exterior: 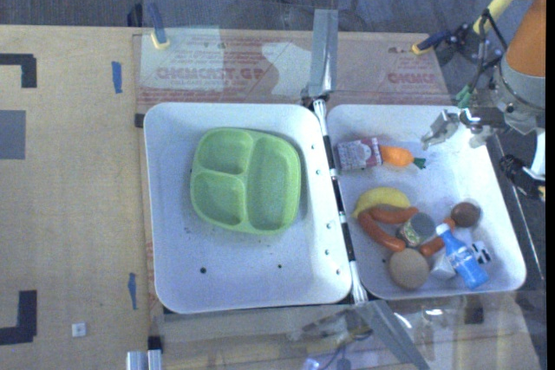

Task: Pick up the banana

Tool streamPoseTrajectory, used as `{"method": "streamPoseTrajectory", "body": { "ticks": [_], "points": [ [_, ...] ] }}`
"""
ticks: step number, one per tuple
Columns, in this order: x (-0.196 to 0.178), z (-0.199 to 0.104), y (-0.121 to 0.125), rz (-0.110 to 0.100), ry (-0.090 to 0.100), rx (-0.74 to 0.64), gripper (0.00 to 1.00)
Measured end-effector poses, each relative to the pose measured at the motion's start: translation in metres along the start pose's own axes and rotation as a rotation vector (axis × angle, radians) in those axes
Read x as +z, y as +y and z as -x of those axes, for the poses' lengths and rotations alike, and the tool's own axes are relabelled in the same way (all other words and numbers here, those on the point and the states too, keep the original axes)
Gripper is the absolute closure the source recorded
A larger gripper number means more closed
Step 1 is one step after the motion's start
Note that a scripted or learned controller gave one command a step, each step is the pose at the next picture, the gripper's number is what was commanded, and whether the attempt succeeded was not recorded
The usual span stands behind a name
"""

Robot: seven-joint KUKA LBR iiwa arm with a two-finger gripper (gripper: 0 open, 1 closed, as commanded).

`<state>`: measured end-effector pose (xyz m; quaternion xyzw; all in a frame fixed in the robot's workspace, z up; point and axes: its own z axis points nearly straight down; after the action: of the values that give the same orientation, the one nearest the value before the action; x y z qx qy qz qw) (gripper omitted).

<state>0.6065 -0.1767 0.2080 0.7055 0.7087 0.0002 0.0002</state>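
The yellow banana (383, 200) lies curved near the middle of the right bin (501, 186), touching a red sausage (380, 230) just below it. My gripper (453, 134) hangs over the bin's upper right part, up and to the right of the banana and well apart from it. Its fingers (432, 135) stand open with nothing between them.
Around the banana lie an orange carrot (397, 157), a red-and-white packet (357, 153), a small can (419, 228), a brown ball (466, 213), a blue bottle (466, 262) and a tan round piece (408, 269). A green divided plate (247, 179) sits in the left bin (173, 273).
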Motion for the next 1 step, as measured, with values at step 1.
{"method": "streamPoseTrajectory", "body": {
  "ticks": [1],
  "points": [
    [0.1087, -0.0450, -0.0429, 0.003, -0.001, -0.022, 0.00]
  ]
}}
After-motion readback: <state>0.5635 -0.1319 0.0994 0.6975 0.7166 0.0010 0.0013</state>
